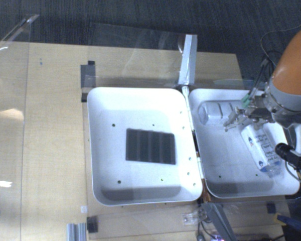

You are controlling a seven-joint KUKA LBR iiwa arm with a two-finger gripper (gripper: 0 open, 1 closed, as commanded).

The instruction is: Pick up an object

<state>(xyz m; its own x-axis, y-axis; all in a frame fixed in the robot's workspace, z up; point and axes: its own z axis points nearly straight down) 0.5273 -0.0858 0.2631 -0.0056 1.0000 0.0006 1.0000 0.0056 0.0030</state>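
Fingers [229, 125] on the gripper [235, 120] look parted as far as I can make out from the overhead camera view, thin metal tips splayed with nothing caught between them. They hang over the far part of the right bin [226, 187], the grey arm [291, 97] with its orange band reaching in from the right. Two things lie in that bin: a clear bottle [213, 112] on its side near the far left corner, just beside the fingertips, and a labelled bottle [260, 145] lying lengthwise along the right side, partly under the wrist. I'd say this is the approach step, with no grasp made yet. The next move, to my eye, calls for choosing one bottle, centring the tips across its body and coming straight down before closing. The clear bottle sits close to the bin's wall and corner, which leaves little room for a finger on that side, and its round body could roll away. The left bin [105, 134] holds a dark ribbed mat [150, 146], well apart from the gripper. An upright grey post [187, 59] stands behind the seam between the bins, and loose cables [291, 157] hang near the arm.
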